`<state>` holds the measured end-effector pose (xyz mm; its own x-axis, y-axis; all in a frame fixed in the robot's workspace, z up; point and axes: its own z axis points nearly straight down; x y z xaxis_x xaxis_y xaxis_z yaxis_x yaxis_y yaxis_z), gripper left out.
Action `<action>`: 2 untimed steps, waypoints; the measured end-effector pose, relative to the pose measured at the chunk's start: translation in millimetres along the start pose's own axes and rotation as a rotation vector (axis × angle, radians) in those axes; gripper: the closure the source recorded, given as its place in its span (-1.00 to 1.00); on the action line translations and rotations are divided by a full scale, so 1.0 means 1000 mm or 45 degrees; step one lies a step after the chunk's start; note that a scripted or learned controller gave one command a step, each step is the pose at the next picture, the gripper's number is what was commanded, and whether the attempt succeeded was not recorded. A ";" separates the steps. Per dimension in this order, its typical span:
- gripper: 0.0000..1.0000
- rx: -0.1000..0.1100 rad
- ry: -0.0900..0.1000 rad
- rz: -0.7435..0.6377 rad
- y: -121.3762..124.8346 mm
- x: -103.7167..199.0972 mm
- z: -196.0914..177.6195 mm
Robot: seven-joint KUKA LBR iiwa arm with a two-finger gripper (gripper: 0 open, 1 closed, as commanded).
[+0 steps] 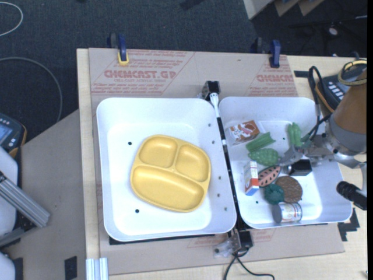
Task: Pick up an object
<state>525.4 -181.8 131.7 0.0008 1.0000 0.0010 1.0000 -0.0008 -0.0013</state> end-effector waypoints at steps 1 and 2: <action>-1.00 0.000 0.000 0.000 0.000 0.000 0.000; 1.00 -0.004 -0.002 0.000 0.001 0.000 -0.011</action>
<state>526.1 -182.0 142.4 0.0011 1.0000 -0.0002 1.0000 -0.0011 0.0016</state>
